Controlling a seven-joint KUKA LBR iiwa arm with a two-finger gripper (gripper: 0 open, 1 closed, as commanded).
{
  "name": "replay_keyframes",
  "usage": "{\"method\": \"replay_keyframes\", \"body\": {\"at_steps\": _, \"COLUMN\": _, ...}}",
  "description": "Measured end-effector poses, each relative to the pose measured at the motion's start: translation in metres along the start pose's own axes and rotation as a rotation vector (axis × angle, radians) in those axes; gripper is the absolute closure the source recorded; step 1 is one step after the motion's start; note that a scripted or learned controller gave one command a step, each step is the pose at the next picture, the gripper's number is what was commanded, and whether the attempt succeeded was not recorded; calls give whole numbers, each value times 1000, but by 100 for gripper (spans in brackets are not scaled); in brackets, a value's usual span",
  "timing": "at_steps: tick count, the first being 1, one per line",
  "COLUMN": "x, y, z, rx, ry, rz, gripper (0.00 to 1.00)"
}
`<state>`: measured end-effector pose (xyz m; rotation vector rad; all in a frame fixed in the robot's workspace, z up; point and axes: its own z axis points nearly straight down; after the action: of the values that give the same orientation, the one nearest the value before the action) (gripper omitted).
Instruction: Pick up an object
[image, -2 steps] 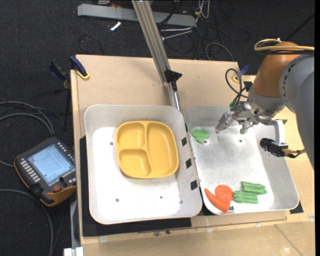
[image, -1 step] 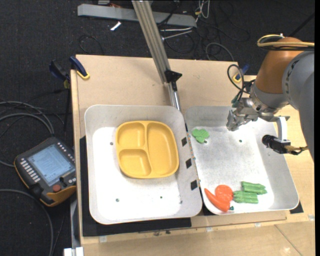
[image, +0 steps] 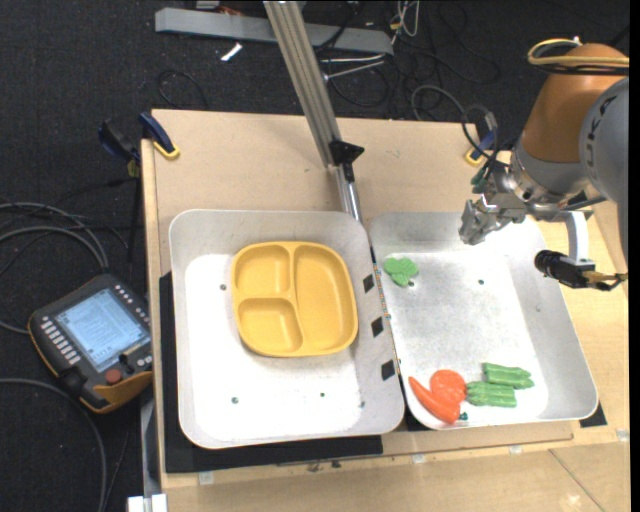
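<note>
Over the right bin's (image: 560, 330) far edge, my end effector (image: 473, 228), finger state unclear; inside, two green pods (image: 500, 385), one tomato (image: 447, 383), one carrot (image: 432, 402), one green leaf (image: 401, 270).

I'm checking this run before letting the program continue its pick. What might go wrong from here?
1. The tomato, carrot and two green pea pods sit bunched in the right bin's near corner, so a descent there may nudge neighbours or meet the bin wall.
2. The green leafy piece looks small and flat, so the fingers may close above it.
3. The gripper hovers at the bin's far edge, away from every item.
</note>
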<state>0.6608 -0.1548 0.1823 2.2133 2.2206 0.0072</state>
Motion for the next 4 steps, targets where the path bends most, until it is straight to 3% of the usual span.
{"method": "replay_keyframes", "body": {"at_steps": 1, "x": 0, "y": 2, "z": -54, "rx": -1, "ry": -1, "rz": 0, "gripper": 100}}
{"method": "replay_keyframes", "body": {"at_steps": 2, "x": 51, "y": -17, "z": -44, "rx": 9, "ry": 3, "rz": -3, "gripper": 100}}
{"method": "replay_keyframes", "body": {"at_steps": 4, "x": 169, "y": -46, "z": -41, "rx": 10, "ry": 4, "rz": -6, "gripper": 100}}
